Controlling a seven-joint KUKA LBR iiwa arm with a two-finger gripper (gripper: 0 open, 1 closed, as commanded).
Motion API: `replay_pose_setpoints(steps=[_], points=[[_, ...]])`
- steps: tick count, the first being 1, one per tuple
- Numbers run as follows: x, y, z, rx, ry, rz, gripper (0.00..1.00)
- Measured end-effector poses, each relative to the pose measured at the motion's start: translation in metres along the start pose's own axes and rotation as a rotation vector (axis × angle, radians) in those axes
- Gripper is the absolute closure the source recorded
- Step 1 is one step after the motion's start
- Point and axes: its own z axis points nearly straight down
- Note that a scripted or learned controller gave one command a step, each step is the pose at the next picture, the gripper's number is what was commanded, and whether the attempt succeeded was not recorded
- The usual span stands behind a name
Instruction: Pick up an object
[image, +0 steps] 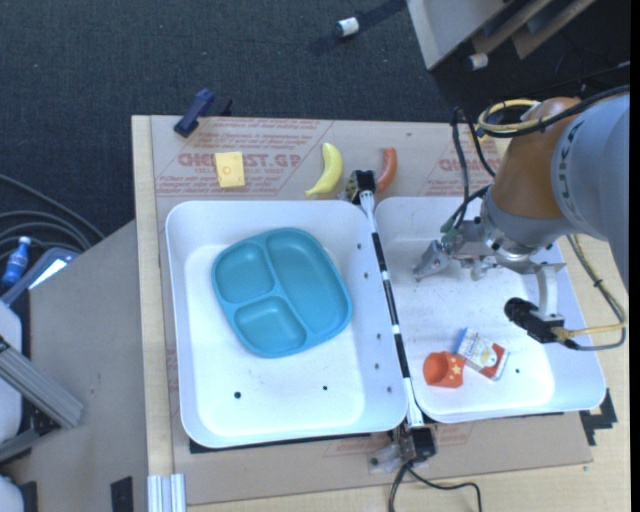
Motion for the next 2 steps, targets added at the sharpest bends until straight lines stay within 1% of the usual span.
replay_pose_setpoints(steps=[1,2], points=[[-0.011,0.068,0.03,0.004,-0.002,0.001,0.0],[-0.01,0.069,0.019,0.001,-0.004,-0.001,1.0]])
